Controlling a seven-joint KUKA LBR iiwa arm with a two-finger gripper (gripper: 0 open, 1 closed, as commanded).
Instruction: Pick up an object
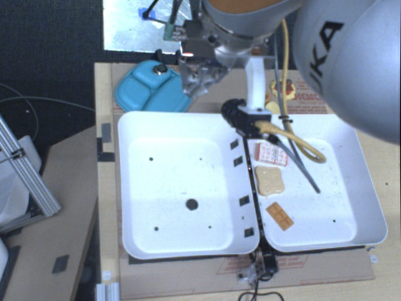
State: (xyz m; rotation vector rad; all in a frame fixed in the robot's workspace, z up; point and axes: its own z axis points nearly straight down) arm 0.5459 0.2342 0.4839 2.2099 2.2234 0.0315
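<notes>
My gripper (199,83) hangs above the back edge of the left bin (135,168), close to the right side of a blue lidded container (152,86) that lies behind the bin. In the right bin (357,212) lie a red and white packet (270,152), a beige toast-shaped piece (270,180) and a small orange-brown bar (280,216). A thin grey stick (305,171) lies slanted beside them. A small dark disc (192,204) sits on the floor of the left bin. Nothing shows between the gripper and any of these.
The big grey arm covers the upper right of the view and hides the back of the right bin. A printed card (289,91) lies behind that bin. A metal frame (25,174) stands at the far left, off the bench.
</notes>
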